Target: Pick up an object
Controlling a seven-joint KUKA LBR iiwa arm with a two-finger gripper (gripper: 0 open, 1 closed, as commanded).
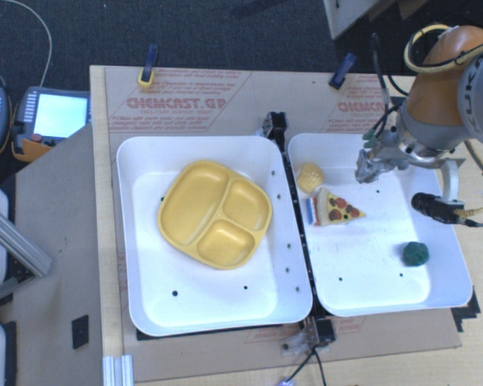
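In the right bin [443,296] lie a toy pizza slice [336,207], a pale yellow lumpy toy [310,177] near the bin's left wall, a thin blue stick [311,211] just left of the pizza slice, and a dark green ball [415,253] toward the right. My gripper [369,170] hangs over the upper part of this bin, up and to the right of the pizza slice. Nothing shows between its tips.
The left bin [145,296] holds a yellow divided plate [216,214]. A black clamp [275,125] sits at the top of the ridge between the bins. Blue clips [149,64] stand at the back edge of the board.
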